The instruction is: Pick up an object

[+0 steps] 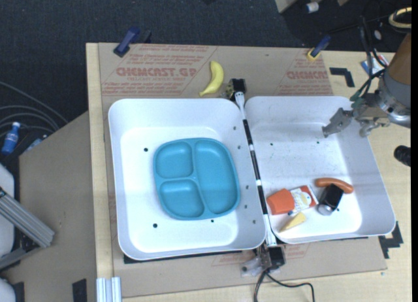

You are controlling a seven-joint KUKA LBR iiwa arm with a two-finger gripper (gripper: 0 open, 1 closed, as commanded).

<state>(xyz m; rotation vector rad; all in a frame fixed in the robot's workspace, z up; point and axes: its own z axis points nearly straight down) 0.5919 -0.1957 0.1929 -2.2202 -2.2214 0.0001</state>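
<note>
My gripper (350,125) hangs over the far right part of the right bin (294,131), fingers spread and open, with nothing between them. The objects lie at that bin's near end, well apart from the gripper: an orange block (280,201), a small white and orange packet (303,196), a brown sausage (334,184), a black cylinder (330,199) and a pale yellow wedge (292,221). A blue divided plate (196,178) lies in the middle of the left bin (130,131).
A yellow banana (213,78) lies on the bench behind the left bin. Blue clips (127,41) sit on the board's far edge. Cables (372,39) hang near the arm at the right.
</note>
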